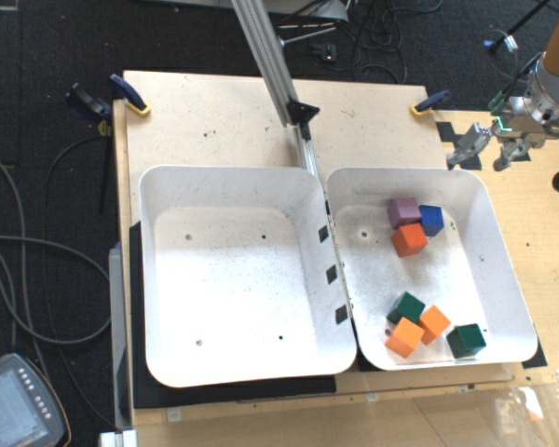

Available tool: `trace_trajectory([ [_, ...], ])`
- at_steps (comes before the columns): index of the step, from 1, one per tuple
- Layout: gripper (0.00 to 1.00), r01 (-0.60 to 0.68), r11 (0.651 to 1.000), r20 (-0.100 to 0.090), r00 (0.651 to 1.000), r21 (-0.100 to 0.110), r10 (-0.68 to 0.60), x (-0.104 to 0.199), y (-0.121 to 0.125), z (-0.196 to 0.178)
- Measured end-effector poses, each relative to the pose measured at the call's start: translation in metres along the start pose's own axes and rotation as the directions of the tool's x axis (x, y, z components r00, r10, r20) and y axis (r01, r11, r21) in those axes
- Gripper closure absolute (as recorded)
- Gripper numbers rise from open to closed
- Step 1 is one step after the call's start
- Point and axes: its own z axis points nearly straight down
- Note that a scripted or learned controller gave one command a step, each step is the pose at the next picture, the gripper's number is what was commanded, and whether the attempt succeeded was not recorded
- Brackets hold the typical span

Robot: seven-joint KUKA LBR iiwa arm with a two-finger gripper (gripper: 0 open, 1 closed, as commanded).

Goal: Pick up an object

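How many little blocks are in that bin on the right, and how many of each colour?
Purple: 1
Blue: 1
Red-orange: 1
Orange: 2
Dark green: 2
Total: 7 blocks, all in the right bin.

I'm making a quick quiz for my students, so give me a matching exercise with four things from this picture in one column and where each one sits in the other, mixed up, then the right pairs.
Column one:
1. purple block
2. gripper
3. lone dark green block
4. yellow-tipped clamp

Column two:
A. at the bench's far left corner
B. near the right bin's front right corner
C. above the bench, beyond the right bin's far right corner
D. in the right bin's far cluster, next to the blue block

Pairs: 1-D, 2-C, 3-B, 4-A
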Motion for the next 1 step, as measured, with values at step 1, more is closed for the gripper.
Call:
trace_trajectory([
  [1, 0.0, 0.002, 1.0, 0.002, 1.0, -0.004, -0.002, 0.0005, 0.0009, -0.0032],
])
